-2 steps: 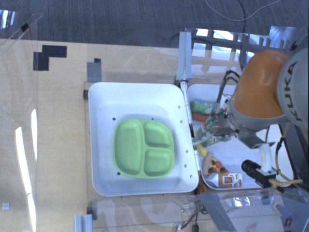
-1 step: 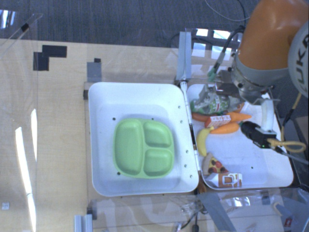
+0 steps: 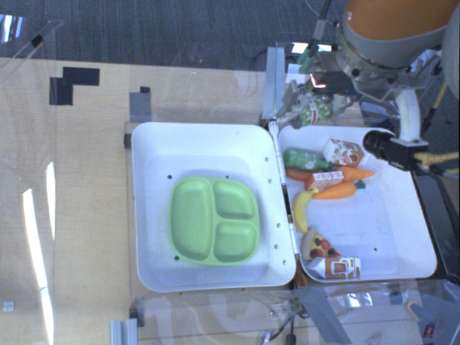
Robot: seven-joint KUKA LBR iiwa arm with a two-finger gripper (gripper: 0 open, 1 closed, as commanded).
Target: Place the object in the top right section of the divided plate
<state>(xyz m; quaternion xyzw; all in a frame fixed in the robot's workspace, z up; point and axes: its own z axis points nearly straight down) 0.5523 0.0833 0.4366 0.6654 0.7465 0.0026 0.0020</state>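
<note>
Green plate (image 3: 214, 221) in left bin (image 3: 154, 149), all 3 sections bare. Nothing placed yet. Gripper (image 3: 316, 110) above far edge of right bin (image 3: 410, 243); finger state indiscernible. Carrot (image 3: 332, 190), banana (image 3: 301, 208), cartons right of plate, unpicked.

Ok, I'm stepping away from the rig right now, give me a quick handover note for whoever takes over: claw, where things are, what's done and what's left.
Claw: above the far left corner of the right bin, apparently with a green-and-white item between its fingers, but the view is too cluttered to be sure.
Green divided plate: in the left bin, nothing in any section.
Right bin holds two carrots, a banana, a pizza slice, a green packet and two small cartons.
Done: nothing placed yet.
Left: confirm the grasp, carry the object over and set it in the plate's top right section.
</note>
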